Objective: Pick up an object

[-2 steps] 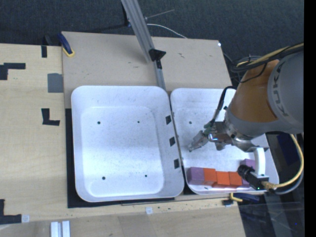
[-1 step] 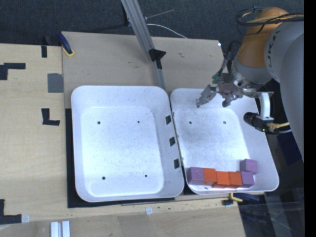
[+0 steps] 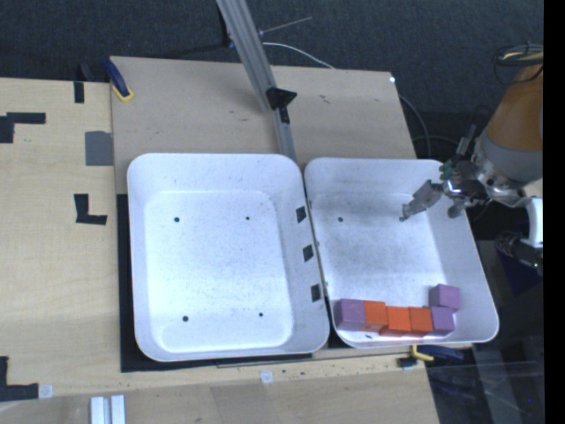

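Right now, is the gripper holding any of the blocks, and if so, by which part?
Nothing is held. The gripper is over the right bin's far half with nothing between its fingers; the purple and orange blocks lie along that bin's near edge.

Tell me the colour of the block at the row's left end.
Purple block, seen clearly in the camera view.

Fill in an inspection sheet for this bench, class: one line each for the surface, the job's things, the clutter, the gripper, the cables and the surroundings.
Surface: wooden bench bearing left bin and right bin, side by side.
Job's things: purple and orange blocks clustered along the right bin's near edge.
Clutter: black tape marks on the bench at left.
Gripper: gripper above the right bin's far right part, apart from the blocks; nothing seen between its fingers.
Cables: thin white cable across the bench's far edge.
Surroundings: slanted metal pole; dark floor beyond.
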You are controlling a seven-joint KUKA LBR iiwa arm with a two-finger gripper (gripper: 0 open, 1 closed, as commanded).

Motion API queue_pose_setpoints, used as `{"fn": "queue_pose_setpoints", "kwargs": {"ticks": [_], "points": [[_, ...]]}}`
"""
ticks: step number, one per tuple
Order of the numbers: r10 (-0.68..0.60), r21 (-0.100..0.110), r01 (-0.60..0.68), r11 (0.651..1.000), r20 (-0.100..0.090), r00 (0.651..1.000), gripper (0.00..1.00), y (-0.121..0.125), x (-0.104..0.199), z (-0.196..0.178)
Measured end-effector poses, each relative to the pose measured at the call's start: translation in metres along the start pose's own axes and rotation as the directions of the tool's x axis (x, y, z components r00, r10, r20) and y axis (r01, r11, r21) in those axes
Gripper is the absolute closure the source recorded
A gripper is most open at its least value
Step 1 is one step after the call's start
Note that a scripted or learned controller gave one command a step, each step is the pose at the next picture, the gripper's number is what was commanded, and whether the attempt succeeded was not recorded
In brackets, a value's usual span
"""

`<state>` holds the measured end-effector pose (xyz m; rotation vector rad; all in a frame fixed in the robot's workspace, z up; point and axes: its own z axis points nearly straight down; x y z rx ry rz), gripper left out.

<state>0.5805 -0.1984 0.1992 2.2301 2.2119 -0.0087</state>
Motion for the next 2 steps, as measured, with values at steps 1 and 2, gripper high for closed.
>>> {"fn": "queue_pose_setpoints", "kwargs": {"ticks": [1,2], "points": [[-0.015,0.005,0.015,1.0,-0.009,1.0,0.0,-0.021,0.115,0.075],[-0.01,0.0,0.01,1.0,-0.005,1.0,1.0,-0.019,0.11,0.062]]}}
